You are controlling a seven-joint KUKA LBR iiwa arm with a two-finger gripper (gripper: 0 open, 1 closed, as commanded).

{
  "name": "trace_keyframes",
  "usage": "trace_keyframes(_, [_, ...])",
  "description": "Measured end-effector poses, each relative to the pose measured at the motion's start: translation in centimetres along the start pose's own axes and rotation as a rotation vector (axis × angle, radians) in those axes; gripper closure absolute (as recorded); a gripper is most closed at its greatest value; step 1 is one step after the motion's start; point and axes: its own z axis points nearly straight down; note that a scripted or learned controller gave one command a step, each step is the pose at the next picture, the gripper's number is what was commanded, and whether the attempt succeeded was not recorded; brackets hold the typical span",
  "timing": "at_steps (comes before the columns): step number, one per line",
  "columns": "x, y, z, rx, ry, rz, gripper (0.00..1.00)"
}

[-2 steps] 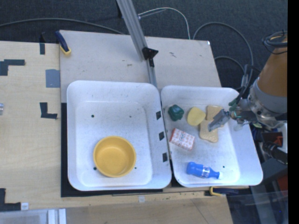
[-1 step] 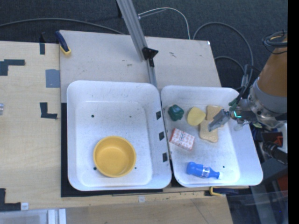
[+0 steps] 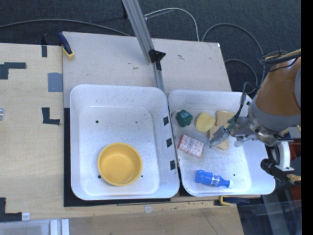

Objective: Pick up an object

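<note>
The right bin (image 3: 254, 180) holds a dark green small object (image 3: 184, 117), a yellow rounded piece (image 3: 205, 122), a tan piece (image 3: 224, 117), a red-and-white packet (image 3: 190, 145) and a blue bottle (image 3: 212, 178) lying on its side. My gripper (image 3: 218, 136) hangs over the bin's middle right, just below the yellow and tan pieces, its grey fingers pointing left and down. I see nothing held between them. A yellow bowl (image 3: 120, 163) sits in the left bin (image 3: 88, 102), near its front.
A grey metal pole (image 3: 139, 23) slants in from the top to the divide between the bins. Cables (image 3: 215, 31) loop on the dark floor behind. The arm's orange band (image 3: 279, 94) looms at the right bin's right edge.
</note>
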Motion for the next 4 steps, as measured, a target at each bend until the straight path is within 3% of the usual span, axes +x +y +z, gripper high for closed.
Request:
trace_keyframes(2, [0.9, 0.7, 9.2, -0.001, 0.0, -0.001, 0.0])
trace_keyframes(3, [1.0, 0.8, 8.0, -0.003, 0.001, -0.001, 1.0])
trace_keyframes(4, [0.5, 0.0, 2.4, -0.012, -0.002, 0.0, 1.0])
